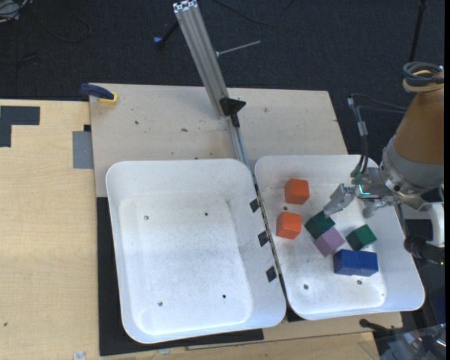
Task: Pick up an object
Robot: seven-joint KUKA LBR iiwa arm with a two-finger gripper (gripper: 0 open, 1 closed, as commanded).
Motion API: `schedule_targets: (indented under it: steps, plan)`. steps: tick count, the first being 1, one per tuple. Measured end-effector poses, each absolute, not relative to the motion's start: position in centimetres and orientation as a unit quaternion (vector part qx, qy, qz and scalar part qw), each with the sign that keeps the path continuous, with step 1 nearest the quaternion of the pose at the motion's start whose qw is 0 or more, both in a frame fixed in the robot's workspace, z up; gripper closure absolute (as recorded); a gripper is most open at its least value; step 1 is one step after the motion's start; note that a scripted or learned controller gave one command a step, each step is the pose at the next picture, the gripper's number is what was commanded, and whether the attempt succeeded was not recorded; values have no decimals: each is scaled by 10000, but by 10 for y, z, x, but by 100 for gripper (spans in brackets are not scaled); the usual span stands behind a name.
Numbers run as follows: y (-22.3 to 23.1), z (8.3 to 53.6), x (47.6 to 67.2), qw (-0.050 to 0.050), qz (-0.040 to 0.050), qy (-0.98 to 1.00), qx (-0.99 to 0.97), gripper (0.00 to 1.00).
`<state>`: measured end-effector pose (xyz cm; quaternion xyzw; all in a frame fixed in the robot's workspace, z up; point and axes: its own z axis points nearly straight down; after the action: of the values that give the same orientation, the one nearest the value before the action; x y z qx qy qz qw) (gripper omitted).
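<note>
- A pale wooden bench (37,223) carries two shallow white bins; dark floor lies behind it.
- The right bin (405,291) holds two orange cubes (296,190), (289,225), two dark green blocks (319,224), (361,237), a purple block (330,241) and a blue block (355,262).
- The arm reaches in from the right; its gripper (337,199) hangs just above the left green block, and its opening cannot be told.
</note>
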<state>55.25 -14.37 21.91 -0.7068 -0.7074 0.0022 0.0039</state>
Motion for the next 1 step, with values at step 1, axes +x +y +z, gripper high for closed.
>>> schedule_targets:
  steps: [1]
  plan:
    - [-145, 222, 553, 15, 7, -7066, -7076, 0]
